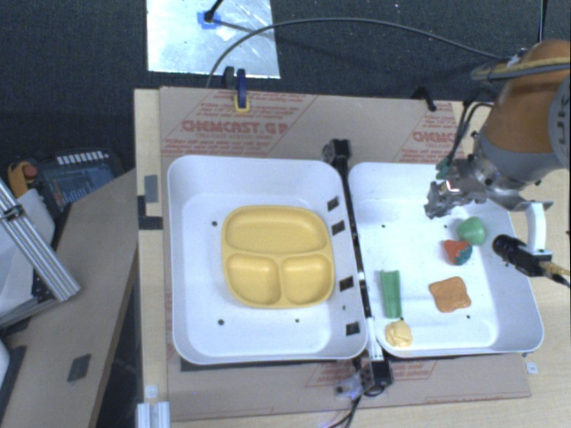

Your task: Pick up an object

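claw (442, 199): grip state unclear | right bin (401, 239): green ball (472, 230), red piece (457, 251) just beside | left bin (192, 239): yellow tray (277, 255)

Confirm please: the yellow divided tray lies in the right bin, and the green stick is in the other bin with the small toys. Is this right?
Not quite. In the camera view the yellow divided tray lies in the left bin, not the right. The green stick is indeed in the other bin, with the small toys.

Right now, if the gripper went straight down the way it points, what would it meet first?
Probably the bare white floor of the right bin. The gripper hangs up-left of the green ball, and nothing appears to lie directly under it, though depth is hard to judge.
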You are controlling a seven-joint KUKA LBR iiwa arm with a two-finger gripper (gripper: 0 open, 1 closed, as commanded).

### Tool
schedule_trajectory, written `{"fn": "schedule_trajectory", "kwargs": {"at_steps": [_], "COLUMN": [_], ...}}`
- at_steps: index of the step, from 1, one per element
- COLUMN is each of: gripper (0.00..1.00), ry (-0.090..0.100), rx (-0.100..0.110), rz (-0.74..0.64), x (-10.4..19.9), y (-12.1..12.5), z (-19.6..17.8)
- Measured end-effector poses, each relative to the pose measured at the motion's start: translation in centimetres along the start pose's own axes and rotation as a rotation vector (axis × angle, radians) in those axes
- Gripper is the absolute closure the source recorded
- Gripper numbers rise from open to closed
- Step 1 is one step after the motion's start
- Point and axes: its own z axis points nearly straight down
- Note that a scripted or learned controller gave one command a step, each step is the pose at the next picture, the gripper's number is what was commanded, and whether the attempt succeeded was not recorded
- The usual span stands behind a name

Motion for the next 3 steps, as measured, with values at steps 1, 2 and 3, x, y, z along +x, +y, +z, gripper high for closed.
{"fn": "schedule_trajectory", "kwargs": {"at_steps": [1,2,3], "gripper": [1.00,1.00,1.00], "ry": [-0.001,0.000,0.000], "rx": [0.001,0.000,0.001], "rz": [0.002,0.000,0.000], "x": [5.2,10.0,15.4], "y": [0.4,2.0,2.4], "z": [0.7,1.0,1.4]}}
